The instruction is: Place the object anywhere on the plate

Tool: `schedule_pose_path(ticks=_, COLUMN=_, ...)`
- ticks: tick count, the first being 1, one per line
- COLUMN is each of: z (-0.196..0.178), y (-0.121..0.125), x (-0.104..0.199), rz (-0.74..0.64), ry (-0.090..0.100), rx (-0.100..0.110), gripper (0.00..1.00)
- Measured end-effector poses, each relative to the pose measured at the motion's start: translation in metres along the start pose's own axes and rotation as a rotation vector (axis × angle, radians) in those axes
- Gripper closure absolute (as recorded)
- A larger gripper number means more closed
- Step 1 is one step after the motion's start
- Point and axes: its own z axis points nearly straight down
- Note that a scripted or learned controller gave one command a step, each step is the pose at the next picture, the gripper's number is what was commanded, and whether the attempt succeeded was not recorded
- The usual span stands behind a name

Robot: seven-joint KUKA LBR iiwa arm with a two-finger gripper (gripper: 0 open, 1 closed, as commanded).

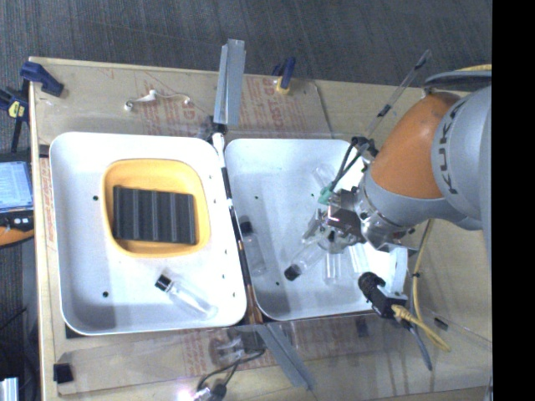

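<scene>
A yellow plate (150,172) lies in the left bin (73,224), and a dark ridged block (155,215) covers most of it. A clear vial with a black cap (182,294) rests in that bin, in front of the plate and off it. In the right bin (272,178) my gripper (332,242) hangs low over a cluster of clear plastic items. A second clear vial with a black cap (298,266) lies just to the gripper's left, touching or nearly touching it. I see nothing clearly held.
A small black-capped clear tube (250,242) lies along the right bin's left wall. The arm's orange band and grey body (418,165) overhang the right bin's right side, with cables trailing to the front right. A metal bracket (228,82) stands behind the bins' divider.
</scene>
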Motion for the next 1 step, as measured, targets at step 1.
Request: schedule_pose_path(ticks=1, z=0.0213, y=-0.0135, x=0.0406, rz=-0.143, ry=-0.001, rx=-0.01, gripper=1.0)
